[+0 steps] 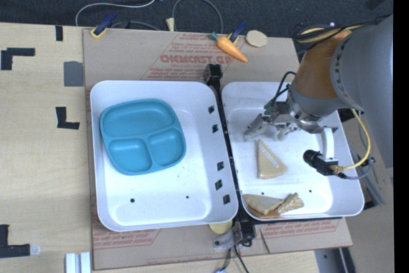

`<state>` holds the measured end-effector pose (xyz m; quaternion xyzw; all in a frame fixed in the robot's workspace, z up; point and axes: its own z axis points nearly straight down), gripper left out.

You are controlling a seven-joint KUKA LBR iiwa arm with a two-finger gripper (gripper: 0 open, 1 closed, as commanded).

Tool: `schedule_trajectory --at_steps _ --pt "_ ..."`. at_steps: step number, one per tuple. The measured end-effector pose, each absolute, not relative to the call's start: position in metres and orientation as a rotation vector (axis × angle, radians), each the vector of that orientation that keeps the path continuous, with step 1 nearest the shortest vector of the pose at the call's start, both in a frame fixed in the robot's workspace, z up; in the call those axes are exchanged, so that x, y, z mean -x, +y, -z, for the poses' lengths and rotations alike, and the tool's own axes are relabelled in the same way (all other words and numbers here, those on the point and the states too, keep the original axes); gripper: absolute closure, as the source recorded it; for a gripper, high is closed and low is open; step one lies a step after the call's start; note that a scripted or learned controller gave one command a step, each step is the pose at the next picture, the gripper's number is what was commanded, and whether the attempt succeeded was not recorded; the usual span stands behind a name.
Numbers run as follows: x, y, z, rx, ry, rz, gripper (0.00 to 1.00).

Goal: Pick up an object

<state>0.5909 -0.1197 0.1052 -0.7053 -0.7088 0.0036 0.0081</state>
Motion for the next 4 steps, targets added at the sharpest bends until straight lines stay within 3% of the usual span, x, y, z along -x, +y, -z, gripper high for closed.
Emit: schedule_trajectory --at_steps 1,2,3,4 --pt "-0.557 -0.113 -0.086 2.226 -2.229 0.004 0.00" --pt "-0.636 -0.100 -0.086 2.221 -2.231 0.005 0.00" --pt "-0.579 -0.110 -0.087 2.226 -2.226 0.005 0.00" --pt "-0.558 -0.105 -0.088 2.228 -2.230 0.007 0.00"
